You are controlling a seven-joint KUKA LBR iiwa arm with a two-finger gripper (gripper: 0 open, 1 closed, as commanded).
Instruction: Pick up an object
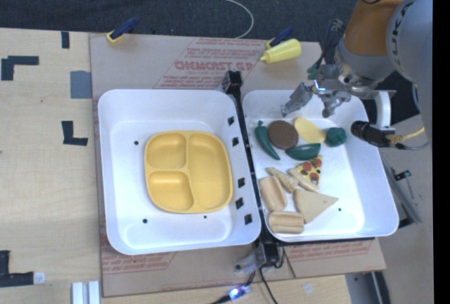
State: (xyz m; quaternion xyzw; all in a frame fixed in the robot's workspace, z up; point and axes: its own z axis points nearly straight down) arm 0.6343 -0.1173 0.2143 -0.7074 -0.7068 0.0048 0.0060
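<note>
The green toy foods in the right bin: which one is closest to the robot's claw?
The small teal piece by the bin's right side lies nearest the gripper. The dark green pepper and green pod sit farther away.

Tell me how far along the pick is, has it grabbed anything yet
Nothing is picked up yet. The tool hangs open over the back of the right bin, nothing between its fingers. The toy food, including the brown disc and pale yellow piece, lies in that bin. The yellow divided plate sits in the left bin. Lowering, closing and lifting all remain.
</note>
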